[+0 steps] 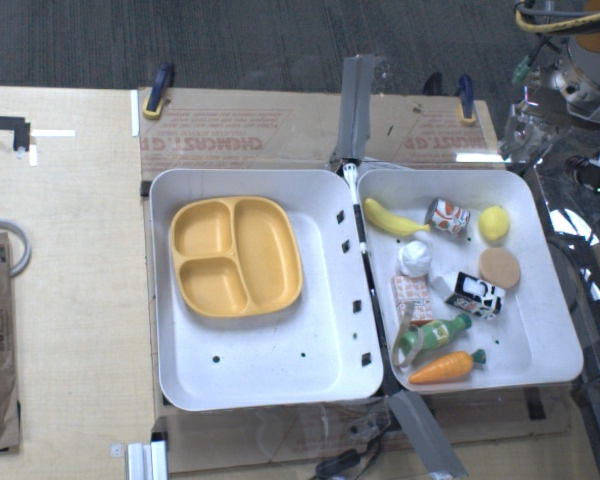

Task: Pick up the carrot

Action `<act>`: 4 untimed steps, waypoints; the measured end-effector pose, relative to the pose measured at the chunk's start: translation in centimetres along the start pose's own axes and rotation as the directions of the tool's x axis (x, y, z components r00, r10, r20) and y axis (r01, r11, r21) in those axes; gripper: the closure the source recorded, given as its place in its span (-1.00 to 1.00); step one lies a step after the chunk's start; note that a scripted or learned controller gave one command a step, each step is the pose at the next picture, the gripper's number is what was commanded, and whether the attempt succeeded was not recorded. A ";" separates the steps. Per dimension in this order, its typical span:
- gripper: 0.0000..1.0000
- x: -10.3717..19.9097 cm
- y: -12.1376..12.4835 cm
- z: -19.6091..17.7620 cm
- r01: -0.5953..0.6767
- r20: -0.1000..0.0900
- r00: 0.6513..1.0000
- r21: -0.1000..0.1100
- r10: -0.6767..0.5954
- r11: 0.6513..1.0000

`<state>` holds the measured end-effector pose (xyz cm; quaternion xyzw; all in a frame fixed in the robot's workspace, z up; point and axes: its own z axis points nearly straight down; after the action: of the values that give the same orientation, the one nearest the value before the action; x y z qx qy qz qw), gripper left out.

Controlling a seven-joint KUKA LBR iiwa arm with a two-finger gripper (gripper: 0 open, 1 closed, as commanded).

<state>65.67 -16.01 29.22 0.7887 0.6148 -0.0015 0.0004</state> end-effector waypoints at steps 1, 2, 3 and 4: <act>1.00 2.1 -0.3 0.3 -0.172 0.000 0.985 0.001 0.172 0.985; 1.00 6.5 -1.5 -1.3 -0.178 -0.001 0.984 0.001 0.178 0.984; 1.00 12.7 -3.0 -6.2 -0.208 0.000 0.978 0.001 0.208 0.978; 1.00 16.2 -6.3 -0.9 -0.057 0.000 0.998 0.003 0.057 0.998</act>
<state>63.51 1.19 30.12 0.8059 0.5920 -0.0024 -0.0005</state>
